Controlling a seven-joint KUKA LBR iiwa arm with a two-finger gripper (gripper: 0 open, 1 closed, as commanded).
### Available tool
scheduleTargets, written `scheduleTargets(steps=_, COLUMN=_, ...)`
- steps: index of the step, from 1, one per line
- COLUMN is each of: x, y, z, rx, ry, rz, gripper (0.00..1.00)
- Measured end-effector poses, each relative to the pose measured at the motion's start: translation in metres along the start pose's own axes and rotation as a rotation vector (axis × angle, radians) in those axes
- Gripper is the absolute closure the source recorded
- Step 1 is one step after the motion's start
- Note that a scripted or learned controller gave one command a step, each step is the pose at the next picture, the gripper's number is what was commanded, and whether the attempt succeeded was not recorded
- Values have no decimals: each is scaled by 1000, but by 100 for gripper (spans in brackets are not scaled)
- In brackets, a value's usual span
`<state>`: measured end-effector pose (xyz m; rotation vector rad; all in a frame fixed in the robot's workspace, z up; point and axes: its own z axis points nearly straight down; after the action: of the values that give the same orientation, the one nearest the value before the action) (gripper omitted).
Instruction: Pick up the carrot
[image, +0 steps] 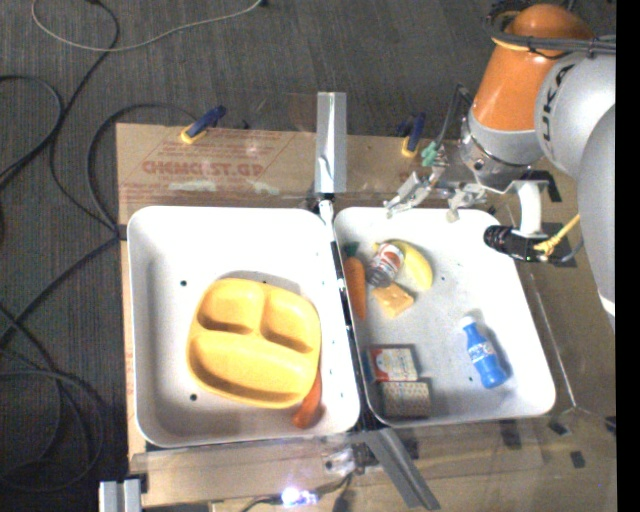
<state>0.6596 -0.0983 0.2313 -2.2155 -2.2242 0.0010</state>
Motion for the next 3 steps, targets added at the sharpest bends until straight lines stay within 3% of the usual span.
scheduleTargets(steps=1, x=-60, y=-92, z=92, rx=1, ry=-1, rz=-139, gripper=0)
scheduleTargets(steps=2, x=-8, y=-137, z=142, rx=-4, ry=2, rz=245, gripper=0)
scheduleTargets(steps=3, x=-62, y=-59, z=144, rx=-10, ry=-2, rz=189, gripper=0)
